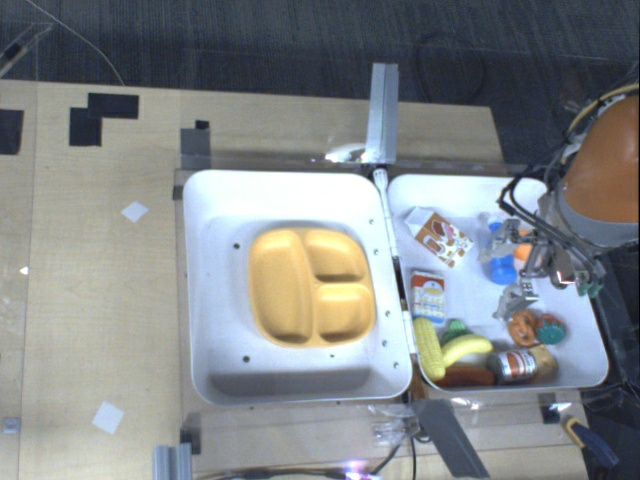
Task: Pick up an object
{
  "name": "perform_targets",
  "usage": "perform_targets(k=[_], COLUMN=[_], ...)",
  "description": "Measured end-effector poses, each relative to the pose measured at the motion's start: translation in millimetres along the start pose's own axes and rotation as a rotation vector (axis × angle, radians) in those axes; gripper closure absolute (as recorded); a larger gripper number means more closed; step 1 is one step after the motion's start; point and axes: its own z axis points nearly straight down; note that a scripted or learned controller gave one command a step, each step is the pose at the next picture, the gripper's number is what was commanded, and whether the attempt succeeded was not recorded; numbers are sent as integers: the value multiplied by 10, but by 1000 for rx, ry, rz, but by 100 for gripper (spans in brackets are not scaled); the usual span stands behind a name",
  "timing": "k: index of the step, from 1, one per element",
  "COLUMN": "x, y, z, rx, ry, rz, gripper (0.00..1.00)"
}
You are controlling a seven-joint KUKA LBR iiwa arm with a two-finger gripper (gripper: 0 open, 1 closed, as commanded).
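Toy food (pixel 470 353) beneath claw (pixel 520 293)

No lettering, number or brand can be made out anywhere. In the right bin (pixel 598 368), two small cartons carry printed faces: the tilted carton (pixel 442 238) near the bin's far side shows brown and white artwork, and the upright carton (pixel 427 295) just nearer than it shows a red band over a white panel, but the print on both is too small and blurred to read. The can (pixel 517 366) lying at the bin's near edge has a dark wrapper, also illegible. The black squares (pixel 100 116) on the tabletop (pixel 90 298), well left of the bins, bear no characters.
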Motion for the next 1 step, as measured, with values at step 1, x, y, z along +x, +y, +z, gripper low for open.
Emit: perform_targets(k=[1], x=[127], y=[-155], z=[492], rx=[0], ry=[3], rz=[202], gripper=[0])
